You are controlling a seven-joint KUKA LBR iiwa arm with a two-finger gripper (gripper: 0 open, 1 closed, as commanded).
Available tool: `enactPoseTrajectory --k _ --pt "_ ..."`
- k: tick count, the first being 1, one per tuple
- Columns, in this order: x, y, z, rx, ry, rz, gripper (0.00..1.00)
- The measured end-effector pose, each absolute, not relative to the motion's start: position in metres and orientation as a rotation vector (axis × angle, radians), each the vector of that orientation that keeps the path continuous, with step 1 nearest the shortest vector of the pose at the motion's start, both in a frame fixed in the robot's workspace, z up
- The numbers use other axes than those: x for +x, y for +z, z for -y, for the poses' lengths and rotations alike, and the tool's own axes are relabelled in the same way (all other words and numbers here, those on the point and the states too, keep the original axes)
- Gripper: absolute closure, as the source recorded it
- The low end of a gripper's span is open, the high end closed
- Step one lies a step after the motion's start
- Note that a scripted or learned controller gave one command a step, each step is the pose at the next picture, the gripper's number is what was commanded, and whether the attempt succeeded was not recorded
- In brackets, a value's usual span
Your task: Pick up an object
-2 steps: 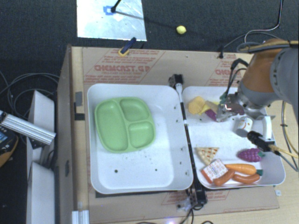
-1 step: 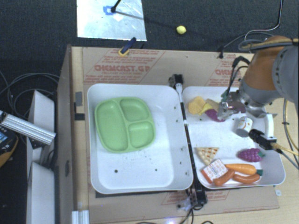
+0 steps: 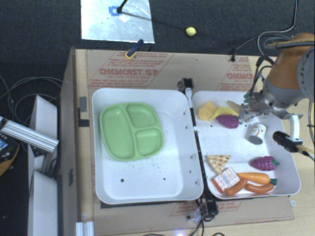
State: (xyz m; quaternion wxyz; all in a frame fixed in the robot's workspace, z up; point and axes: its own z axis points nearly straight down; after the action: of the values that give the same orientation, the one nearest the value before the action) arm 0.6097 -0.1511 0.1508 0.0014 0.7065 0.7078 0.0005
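Gripper (image 3: 244,113) low in right bin (image 3: 295,181) beside purple eggplant (image 3: 228,121)

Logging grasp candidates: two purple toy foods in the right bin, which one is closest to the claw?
The smooth oval purple piece, lying beside the yellow pieces at the bin's far end, right next to the claw. The bumpy purple grape bunch lies farther off, above the carrot.

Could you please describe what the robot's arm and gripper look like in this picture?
The arm is a rounded grey body with a broad orange band above the wrist, and dark cables loop along its upper side. The gripper is a small boxy unit of grey metal with dark parts.
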Motion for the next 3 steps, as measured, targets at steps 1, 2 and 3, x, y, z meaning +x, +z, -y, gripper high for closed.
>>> enactPoseTrajectory --k 1,2,3 --pt "0.61 0.151 0.151 2.216 0.001 -2.223 0.0" --pt "0.643 0.097 0.106 2.212 0.006 -2.211 0.0" --pt "0.644 0.106 0.105 2.207 0.008 -2.217 1.0"
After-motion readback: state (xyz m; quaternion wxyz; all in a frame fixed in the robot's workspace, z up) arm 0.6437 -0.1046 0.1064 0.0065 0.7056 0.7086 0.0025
